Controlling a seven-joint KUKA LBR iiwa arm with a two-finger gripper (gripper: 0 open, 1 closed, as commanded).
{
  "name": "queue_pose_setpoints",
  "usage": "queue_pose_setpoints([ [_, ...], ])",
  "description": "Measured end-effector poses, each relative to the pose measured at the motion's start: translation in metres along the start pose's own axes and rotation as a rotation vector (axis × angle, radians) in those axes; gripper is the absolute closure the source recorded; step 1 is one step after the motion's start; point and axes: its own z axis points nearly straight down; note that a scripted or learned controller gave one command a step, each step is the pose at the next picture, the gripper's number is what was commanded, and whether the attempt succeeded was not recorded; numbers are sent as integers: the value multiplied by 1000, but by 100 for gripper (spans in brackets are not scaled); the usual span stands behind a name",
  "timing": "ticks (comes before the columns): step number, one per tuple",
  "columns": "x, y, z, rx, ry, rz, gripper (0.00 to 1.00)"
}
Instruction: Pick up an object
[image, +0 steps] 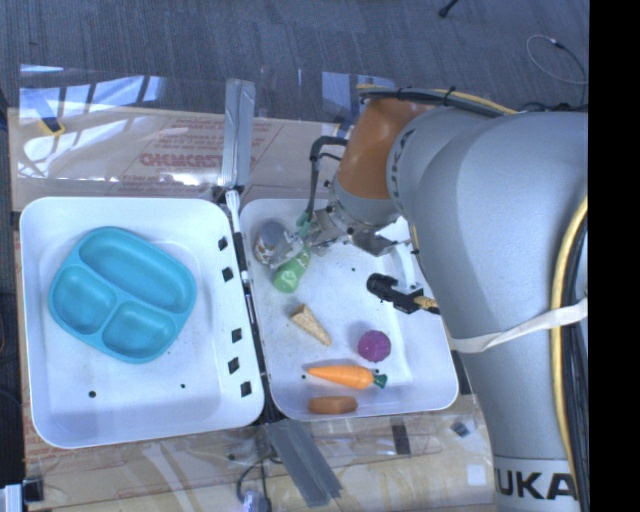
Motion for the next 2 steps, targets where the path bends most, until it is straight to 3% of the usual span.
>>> queue_pose_setpoints([
  [1,4,1,-8,4,3,-10,100],
  [2,49,-2,-141,-10,-1,-45,100],
])
